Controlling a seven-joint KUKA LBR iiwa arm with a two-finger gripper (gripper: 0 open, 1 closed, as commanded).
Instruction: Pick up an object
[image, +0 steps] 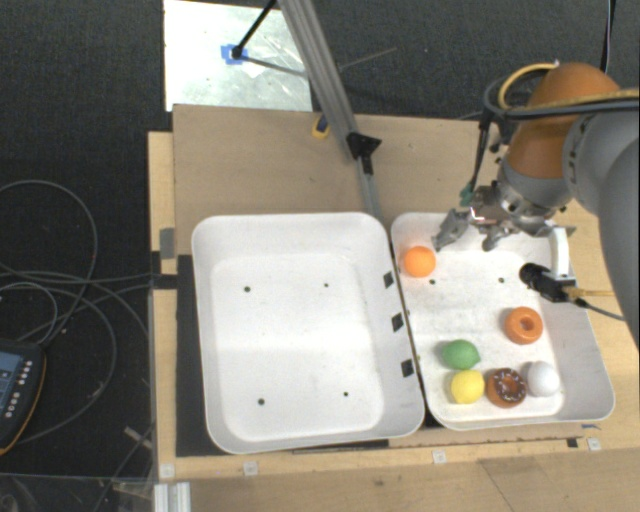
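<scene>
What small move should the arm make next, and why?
Probably shift the gripper slightly toward the left bin and down over the orange ball. The fingers look spread with nothing between them, and that ball lies nearest, apart from the other objects in the right bin.

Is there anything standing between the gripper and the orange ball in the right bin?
Nothing visible does. The gripper hovers just up and right of the round orange ball, with bare white bin floor between them; the other items lie nearer the camera.
</scene>
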